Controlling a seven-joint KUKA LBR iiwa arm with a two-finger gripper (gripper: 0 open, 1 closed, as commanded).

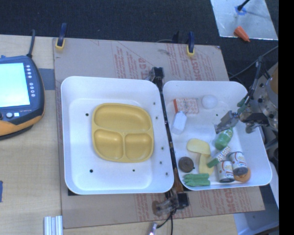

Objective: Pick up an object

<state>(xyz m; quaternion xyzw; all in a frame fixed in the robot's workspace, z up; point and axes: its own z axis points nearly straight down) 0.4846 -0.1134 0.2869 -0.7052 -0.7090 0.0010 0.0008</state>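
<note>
The gripper (229, 123) is hovering over the right bin (255, 177), directly above a green bottle (222, 139); whether it is released or clenched cannot be told. The bottle is lying tilted on the bin floor, near two cans (232, 167). A yellow tray (122, 131) is sitting in the left bin (73, 146).

Light falls evenly from overhead, bright enough that both white bins (112, 89) wash out pale, and the screen of the handheld pendant (10, 84) far left of the gripper (229, 120) glows nearly blank. Shadows are soft and short, pooling just under the gripper. The picture is slightly soft overall, the small items below the gripper blurring together.
</note>
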